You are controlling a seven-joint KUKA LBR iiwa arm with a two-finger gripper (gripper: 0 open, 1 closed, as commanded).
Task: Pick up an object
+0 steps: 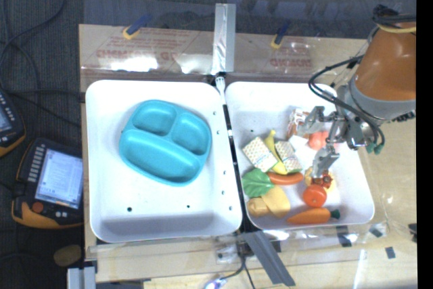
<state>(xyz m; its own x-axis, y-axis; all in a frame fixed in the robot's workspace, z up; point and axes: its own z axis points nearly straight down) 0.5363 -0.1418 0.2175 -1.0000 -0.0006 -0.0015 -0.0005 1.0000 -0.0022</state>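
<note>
Toys crowd the right bin: a tomato, a carrot, a green leaf, a yellow block and 2 checked packets, heaped close together so a grasp has many targets. The gripper hangs low just above the tomato, at the pile's right side, likely lining up on it. Whether its jaws stand apart or together I cannot tell. The left bin carries a blue divided plate, well apart from the arm.
</note>
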